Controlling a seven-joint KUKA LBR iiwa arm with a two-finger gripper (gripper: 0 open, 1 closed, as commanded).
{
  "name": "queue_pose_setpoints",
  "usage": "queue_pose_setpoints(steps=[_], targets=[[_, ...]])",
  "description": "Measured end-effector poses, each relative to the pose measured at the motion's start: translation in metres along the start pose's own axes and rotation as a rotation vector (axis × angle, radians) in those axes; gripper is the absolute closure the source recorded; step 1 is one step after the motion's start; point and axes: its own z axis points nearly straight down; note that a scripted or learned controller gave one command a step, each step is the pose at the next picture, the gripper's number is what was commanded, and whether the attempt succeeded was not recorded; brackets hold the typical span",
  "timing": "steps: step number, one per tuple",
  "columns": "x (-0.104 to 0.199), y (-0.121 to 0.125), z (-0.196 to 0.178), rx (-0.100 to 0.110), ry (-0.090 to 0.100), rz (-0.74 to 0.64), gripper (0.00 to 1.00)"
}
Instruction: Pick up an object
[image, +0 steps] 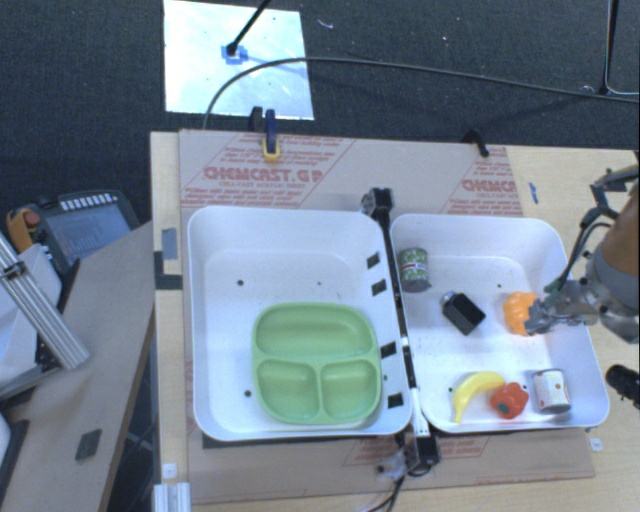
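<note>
A: Camera view: two white bins are seen side by side; the gripper (545, 315) is lowered at the right side of the right bin (480, 232), and the orange object (518, 311) is found just beside it, touching or nearly touching its tip on the left.

B: Is the orange object held?

A: That cannot be told; the gripper's tip is small and blurred against the object, and no clear grasp is shown; whether it is wide or narrow cannot be made out either.

B: What else is obscured?

A: The arm (615, 270) is cut off by the right edge; the orange object's right side is partly covered by the gripper's tip.

B: And what is placed nearby?

A: A black block (463, 313) is set to the left of the orange object, near but apart; a green-labelled can (413, 268) is placed further left, near the divider; along the front wall a banana (473, 391), a red pepper-like item (508, 399) and a small white-and-silver can (551, 391) are lined up, the banana and red item touching; a green divided plate (316, 362) is laid in the left bin (290, 228), well apart from the gripper.
</note>
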Motion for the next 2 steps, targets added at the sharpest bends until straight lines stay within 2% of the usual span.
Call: queue_pose_setpoints(steps=[2], targets=[[0.004,-0.003,-0.101,-0.001,0.0,-0.005,1.0]])
